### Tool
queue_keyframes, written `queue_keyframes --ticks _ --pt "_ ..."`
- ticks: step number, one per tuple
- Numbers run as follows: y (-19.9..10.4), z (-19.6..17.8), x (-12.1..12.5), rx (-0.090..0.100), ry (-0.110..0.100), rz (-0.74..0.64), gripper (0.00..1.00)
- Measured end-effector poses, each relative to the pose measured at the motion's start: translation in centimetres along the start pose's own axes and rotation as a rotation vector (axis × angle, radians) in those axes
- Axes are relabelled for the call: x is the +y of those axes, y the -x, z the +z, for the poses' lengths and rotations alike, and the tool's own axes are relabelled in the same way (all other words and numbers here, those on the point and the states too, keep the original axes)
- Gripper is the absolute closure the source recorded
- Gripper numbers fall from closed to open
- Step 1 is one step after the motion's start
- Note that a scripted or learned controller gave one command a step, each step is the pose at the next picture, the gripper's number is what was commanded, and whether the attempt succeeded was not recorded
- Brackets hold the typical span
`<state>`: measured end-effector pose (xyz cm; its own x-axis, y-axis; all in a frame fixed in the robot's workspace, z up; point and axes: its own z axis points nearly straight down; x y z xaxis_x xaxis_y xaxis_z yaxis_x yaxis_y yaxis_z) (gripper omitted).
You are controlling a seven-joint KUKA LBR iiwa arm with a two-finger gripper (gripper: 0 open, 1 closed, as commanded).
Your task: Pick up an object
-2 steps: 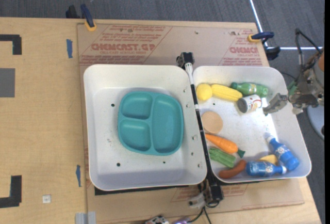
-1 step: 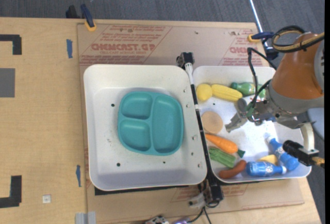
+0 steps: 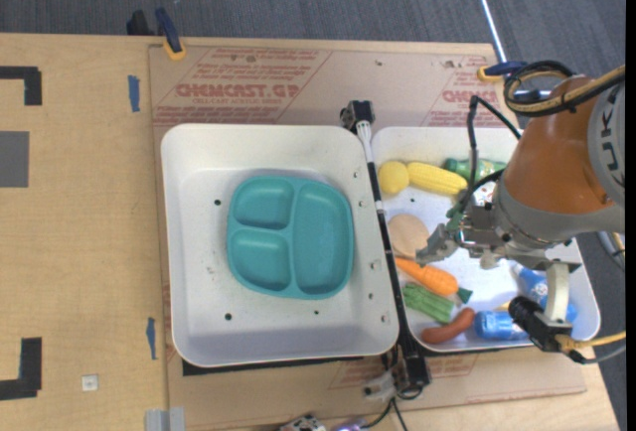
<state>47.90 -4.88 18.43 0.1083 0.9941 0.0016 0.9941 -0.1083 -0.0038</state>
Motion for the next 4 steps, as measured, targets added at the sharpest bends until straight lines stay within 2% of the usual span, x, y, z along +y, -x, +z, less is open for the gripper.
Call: queue_keyframes --ticks 4 --pt "0.03 0.00 0.00 0.000 0.000 0.001 0.00"
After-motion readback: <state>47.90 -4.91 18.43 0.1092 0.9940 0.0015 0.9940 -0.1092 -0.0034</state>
